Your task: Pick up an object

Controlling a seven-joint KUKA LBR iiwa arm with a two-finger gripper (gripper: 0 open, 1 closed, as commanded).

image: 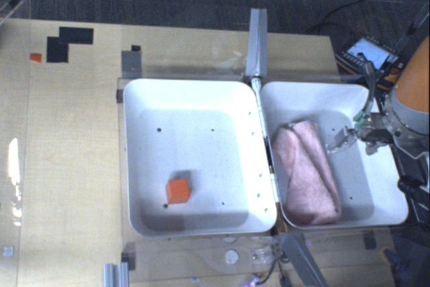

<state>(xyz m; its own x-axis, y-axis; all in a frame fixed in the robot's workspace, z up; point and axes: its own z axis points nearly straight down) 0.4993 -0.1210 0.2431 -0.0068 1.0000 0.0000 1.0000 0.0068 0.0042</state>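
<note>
Claw [349, 138] hangs over the right bin [393, 212], just beside the pink cloth [310, 171], fingers apart w/ nothing btwn them, probably lining up a grab on it. Orange block [178, 191] sits in the left bin [134, 144], well apart from the arm, so cloth's the likelier pick.

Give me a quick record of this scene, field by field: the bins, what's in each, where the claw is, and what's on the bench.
left bin: holds one orange cube, near its front left
right bin: holds a pink cloth, folded, lying lengthwise on its left side
claw: over the right bin, beside the cloth's upper right, holding nothing that can be seen
arm: enters from the right edge, orange band visible
bench: black markers and a small orange square at far left
</note>
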